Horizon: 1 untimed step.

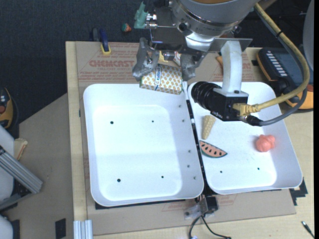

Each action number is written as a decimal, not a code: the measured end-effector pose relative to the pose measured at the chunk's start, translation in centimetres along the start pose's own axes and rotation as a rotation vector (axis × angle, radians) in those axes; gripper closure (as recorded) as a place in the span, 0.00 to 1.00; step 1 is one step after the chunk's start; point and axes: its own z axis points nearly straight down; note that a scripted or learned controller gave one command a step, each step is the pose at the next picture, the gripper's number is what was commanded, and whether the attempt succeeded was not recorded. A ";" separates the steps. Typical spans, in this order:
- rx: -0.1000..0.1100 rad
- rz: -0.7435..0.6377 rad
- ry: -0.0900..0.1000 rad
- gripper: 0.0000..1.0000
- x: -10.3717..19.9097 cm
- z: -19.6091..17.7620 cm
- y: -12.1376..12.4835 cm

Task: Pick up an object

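- Watermelon slice (213, 150) lies flat on the floor of the right bin (286, 176), well below and to the right of the claw; untouched.
- Pink lumpy piece (265, 143) sits alone further right in that bin, well apart from the claw.
- Cone-shaped piece (207, 127) lies just above the slice, point down, beside the divider rim.
- Left bin (99, 183) spreads below the claw.
- Black camera unit (219, 102), with its yellow cable, hangs off the wrist, just right of the claw.
- Claw (162, 66) is up at the far rim of the left bin, fingers spread about the width of the box and closed against its two ends.
- Patterned box (162, 78) sits between those fingers, tilted, apparently lifted above the bin's far edge; judged the picked item, grip looks sound.
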 end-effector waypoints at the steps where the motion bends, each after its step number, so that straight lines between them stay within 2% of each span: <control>1: 0.007 0.011 -0.004 1.00 -8.7 0.1 0.0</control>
